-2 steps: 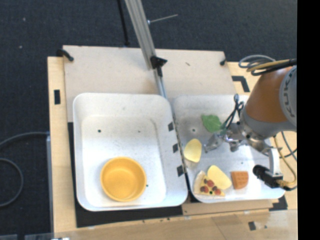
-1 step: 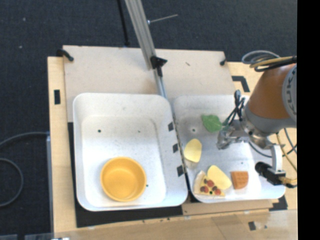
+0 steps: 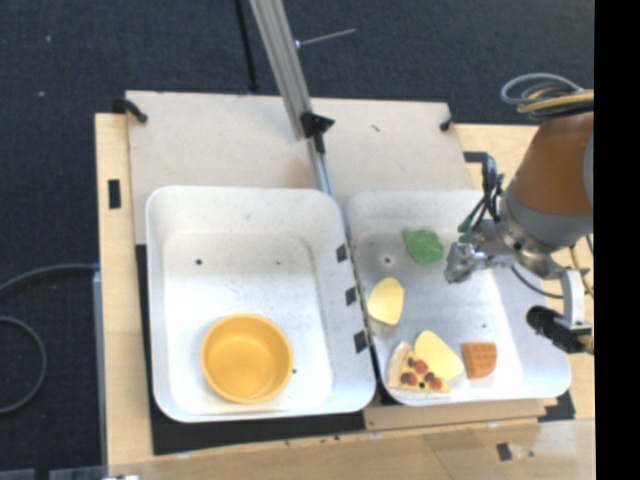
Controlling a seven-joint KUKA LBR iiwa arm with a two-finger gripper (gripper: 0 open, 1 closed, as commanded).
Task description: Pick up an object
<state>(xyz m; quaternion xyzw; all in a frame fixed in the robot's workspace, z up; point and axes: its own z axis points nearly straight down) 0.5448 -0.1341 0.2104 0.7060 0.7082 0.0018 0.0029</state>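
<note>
Grey arm (image 3: 545, 203): orange band above wrist, enters from the right, reaches over the right bin.
Gripper (image 3: 460, 266): low over right bin's floor, upper middle part; tip looks metallic, too small and blurred to read, so cannot tell its state. Nothing visibly gripped.
Right bin (image 3: 520, 373): white, shallow, gripper is inside its outline.
Green lump (image 3: 424, 245): just left of gripper and slightly up, near but looks apart from it. Closest object.
Pale yellow piece (image 3: 386, 300): left and below gripper, near the bin's left wall.
Plate (image 3: 395, 378): well below gripper, slightly left, at bin's lower edge; white rim.
Yellow wedge (image 3: 437, 355): on plate, below gripper.
Red bits (image 3: 418, 371): small red and dark blobs on plate, beside wedge; kind unclear.
Orange block (image 3: 480, 359): below gripper, a little right, just beside plate.
Left bin (image 3: 180, 218): white, well left of gripper, touching right bin along the middle.
Yellow bowl (image 3: 247, 357): upright in left bin's lower part, far left and below gripper.
Metal pole (image 3: 285, 63): slanted, up-left of gripper, foot between the 2 bins.
Bench (image 3: 115, 268): tan wood under both bins.
</note>
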